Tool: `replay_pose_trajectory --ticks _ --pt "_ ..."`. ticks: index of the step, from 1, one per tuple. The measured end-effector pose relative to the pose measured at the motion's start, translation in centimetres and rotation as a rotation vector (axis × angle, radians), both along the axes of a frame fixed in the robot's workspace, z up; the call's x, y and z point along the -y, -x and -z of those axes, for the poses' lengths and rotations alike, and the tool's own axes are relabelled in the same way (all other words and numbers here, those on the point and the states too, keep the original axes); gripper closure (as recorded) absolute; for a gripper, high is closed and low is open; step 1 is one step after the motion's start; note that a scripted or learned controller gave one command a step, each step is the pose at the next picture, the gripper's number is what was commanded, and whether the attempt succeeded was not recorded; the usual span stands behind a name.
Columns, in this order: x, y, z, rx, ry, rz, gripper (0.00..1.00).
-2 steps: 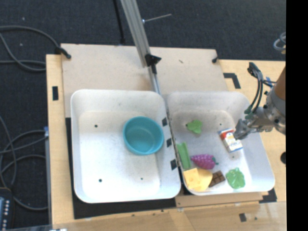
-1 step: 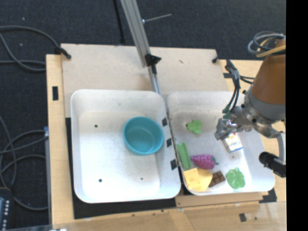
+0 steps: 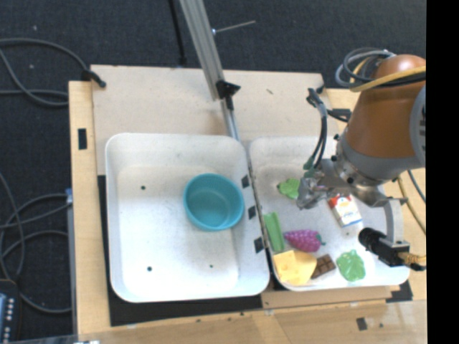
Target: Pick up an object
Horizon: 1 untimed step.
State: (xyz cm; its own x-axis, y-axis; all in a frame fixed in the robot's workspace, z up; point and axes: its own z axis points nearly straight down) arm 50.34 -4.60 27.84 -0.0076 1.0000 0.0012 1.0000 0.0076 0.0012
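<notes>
My gripper (image 3: 308, 196) hangs low in the right bin (image 3: 269, 153), below the orange wrist band and grey body. Just to its left, touching or nearly touching the fingers, lies a light green object (image 3: 288, 188). Right of the gripper lies a small white and red carton (image 3: 346, 211). Nearer the front of that bin are a purple grape bunch (image 3: 303, 240), a green stick-shaped piece (image 3: 272, 231), a yellow wedge (image 3: 294, 266), a brown block (image 3: 325, 266) and a green leafy piece (image 3: 351, 265). I see nothing held between the fingers.
A blue bowl (image 3: 213, 201) sits in the left bin (image 3: 129, 156). A slanted metal pole (image 3: 208, 49) rises from between the bins at the back. Cables (image 3: 319, 131) hang off the arm over the right bin.
</notes>
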Motion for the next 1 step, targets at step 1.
replay_pose_trajectory --ticks 1 --pt "-4.81 -0.96 0.15 0.001 0.000 0.000 1.00"
